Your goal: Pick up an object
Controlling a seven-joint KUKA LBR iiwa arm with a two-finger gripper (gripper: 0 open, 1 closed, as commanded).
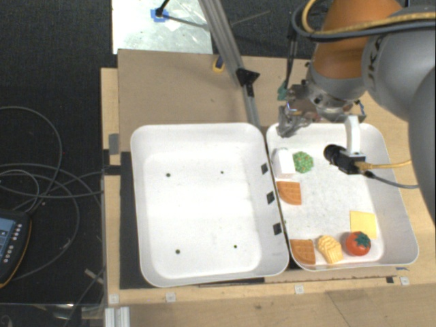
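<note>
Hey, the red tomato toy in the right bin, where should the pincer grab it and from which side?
Probably straight down from above, closing across the round red body of the tomato. The yellow block sits just behind it, the corn-like piece to its left and the right bin's wall close by, so a sideways approach looks cramped.

A tan wooden bench point(184, 87) stands on dark carpeted floor point(48, 53). Loose black cables point(41, 176) curl across the floor at the left, near a dark handheld screen unit point(10, 240). At the far side lies a pale shiny sheet point(160, 19), crossed by a grey slanting pole point(225, 39).
</note>
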